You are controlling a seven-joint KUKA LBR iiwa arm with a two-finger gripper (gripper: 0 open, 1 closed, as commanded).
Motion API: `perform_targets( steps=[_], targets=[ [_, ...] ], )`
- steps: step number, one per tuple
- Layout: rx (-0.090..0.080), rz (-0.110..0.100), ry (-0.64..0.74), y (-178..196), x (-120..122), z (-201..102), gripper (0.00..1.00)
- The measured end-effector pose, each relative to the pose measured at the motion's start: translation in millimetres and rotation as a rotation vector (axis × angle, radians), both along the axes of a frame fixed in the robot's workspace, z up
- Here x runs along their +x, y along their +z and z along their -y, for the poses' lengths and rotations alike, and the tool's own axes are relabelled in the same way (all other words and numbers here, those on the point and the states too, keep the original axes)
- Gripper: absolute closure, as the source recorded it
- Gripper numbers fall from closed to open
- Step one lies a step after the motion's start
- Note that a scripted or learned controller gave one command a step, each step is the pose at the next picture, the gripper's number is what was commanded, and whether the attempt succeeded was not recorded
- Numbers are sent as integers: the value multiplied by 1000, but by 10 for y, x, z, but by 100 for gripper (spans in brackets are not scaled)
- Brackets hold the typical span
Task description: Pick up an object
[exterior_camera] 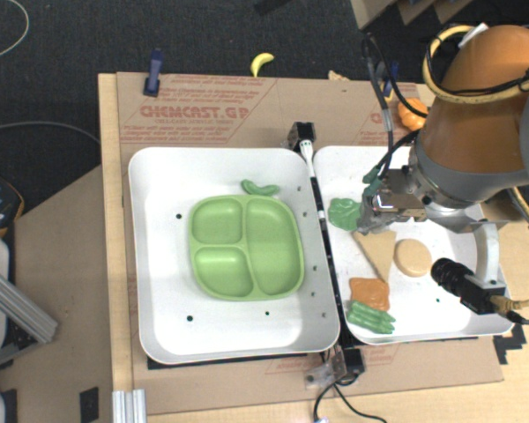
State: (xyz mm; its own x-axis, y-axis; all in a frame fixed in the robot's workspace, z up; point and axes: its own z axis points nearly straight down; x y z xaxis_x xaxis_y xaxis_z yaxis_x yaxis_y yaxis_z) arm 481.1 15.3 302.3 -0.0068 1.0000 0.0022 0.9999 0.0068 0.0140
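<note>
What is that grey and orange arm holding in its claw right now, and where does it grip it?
It cannot be told. The gripper sits low in the right white bin, beside a floppy green leaf-shaped toy, but a hold isn't visible.

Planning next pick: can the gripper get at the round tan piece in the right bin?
Probably yes. The tan piece lies flat with bare bin floor around it, just below the gripper; nothing covers it.

Left white bin [159, 263] looking like smooth plastic, slightly glossy. Green divided plate [245, 247] showing matt plastic with soft sheen. Board under bins [203, 104] appearing as brown cardboard, matt, printed red. Arm's orange band [489, 60] shining glossy; grey shell [476, 161] looking smooth. Round tan piece [413, 257] looking matt. Floor [88, 25] appearing as dark, rough carpet.
</note>
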Motion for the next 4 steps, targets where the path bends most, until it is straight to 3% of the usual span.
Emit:
perform_targets(
  steps=[1, 2, 3, 4],
  targets=[
    [-1, 1, -3, 1016, -5, -74, 100],
    [-3, -28, -1, -496, -40, -725, 100],
    [3, -1, -1, 682, -6, -1023, 100],
    [-2, -11, -4, 723, -13, -1004, 100]
  ],
)
